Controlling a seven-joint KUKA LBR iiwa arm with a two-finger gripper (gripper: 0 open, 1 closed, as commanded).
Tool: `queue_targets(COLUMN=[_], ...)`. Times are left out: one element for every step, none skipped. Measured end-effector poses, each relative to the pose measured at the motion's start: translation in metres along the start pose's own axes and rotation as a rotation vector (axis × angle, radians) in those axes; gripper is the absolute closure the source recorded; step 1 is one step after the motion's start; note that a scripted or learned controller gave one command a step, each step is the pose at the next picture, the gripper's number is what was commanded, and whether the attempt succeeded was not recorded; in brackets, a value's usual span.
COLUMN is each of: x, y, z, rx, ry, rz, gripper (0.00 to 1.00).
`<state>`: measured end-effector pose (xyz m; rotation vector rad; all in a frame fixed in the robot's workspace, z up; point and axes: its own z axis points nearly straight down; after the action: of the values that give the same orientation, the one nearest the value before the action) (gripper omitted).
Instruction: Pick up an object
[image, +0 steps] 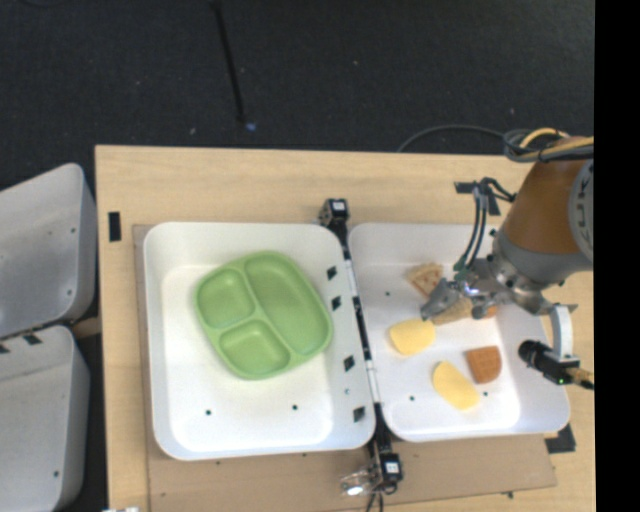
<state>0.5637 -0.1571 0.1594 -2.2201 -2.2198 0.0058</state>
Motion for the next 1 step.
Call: queue_targets(x=[-0.0010], y=[-0.0008], z=[0.0531], rx=[0.000], ry=[0.000], rz=[0.001], gripper=[0.00])
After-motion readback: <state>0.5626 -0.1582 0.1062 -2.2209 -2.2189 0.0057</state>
